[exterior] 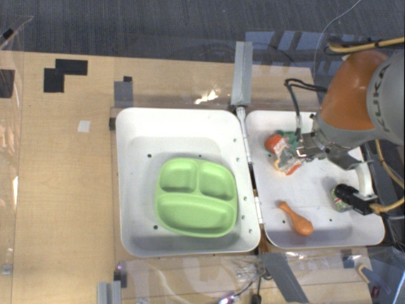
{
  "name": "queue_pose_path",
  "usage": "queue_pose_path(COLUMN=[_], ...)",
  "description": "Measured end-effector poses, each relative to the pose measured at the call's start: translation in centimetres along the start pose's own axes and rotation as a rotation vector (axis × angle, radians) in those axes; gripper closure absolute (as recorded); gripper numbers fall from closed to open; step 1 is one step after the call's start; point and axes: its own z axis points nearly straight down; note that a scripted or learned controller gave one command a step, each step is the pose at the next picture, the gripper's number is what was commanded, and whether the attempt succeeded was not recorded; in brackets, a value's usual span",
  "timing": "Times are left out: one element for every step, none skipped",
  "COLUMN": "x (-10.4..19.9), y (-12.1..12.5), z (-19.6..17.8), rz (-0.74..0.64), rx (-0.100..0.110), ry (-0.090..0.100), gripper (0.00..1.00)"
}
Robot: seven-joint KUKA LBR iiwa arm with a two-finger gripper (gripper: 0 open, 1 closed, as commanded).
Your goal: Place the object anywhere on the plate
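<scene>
Step in hand: the arm [354,100] is reaching in over the right bin [335,233], and this is looking like the pick, with the placing not yet begun.
Hand: the hand [297,149] is hanging low at the far left part of the right bin, just beside a red item [274,143]; I cannot tell whether it is released or clenched, and nothing is showing plainly in its grasp.
Task's thing: the red item is sitting in the right bin near the wall shared with the left bin [136,170], with a pale-and-orange piece [289,165] just in front of it; whether the two are touching is too blurred to tell. I am taking the red item as the object, since the hand is working right at it.
Other thing: an orange gourd-shaped thing [296,218] is lying apart, nearer the front of the same bin.
Plate: the green divided plate [190,215] is resting in the middle of the left bin, with nothing lying on it.
Surface: the wooden surface [63,170] is carrying both bins side by side.
Next move: the hand is needing a sure grip on the red item, then a lift high enough to clear the two bin walls, then a carry leftward until it is hanging over the plate, where any compartment is serving.
Risk: the hand may be closing on the neighbouring piece instead.
</scene>
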Motion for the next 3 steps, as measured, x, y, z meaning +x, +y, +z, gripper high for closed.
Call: queue_pose_path(x=[5.0, 13.4, 13.4], y=[1.1, 1.8, 1.8], z=[0.1, 0.1, 0.1], rz=[-0.12, -0.413, -0.413], rx=[0.002, 0.002, 0.002], ry=[0.0, 0.0, 0.0], gripper=[1.0, 1.0, 0.0])
